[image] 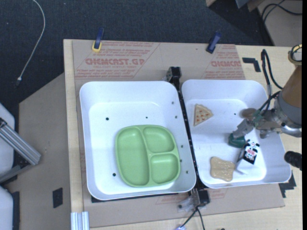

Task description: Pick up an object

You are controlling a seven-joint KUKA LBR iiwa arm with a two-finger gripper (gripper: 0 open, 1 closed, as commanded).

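Cardboard-topped bench, two white bins: in the right bin (225,87) the gripper (238,137), fingers' state unclear, hangs over a small teal object (236,140) mid-bin, seemingly light and rigid, best pinched across its width.

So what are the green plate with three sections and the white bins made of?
The green three-section plate looks like plastic with a matte finish: one even colour, soft rounded moulded dividers, hardly any glare. The two shallow white bins also look like smooth moulded plastic, with rounded corners and a faint sheen, though I can't be sure.
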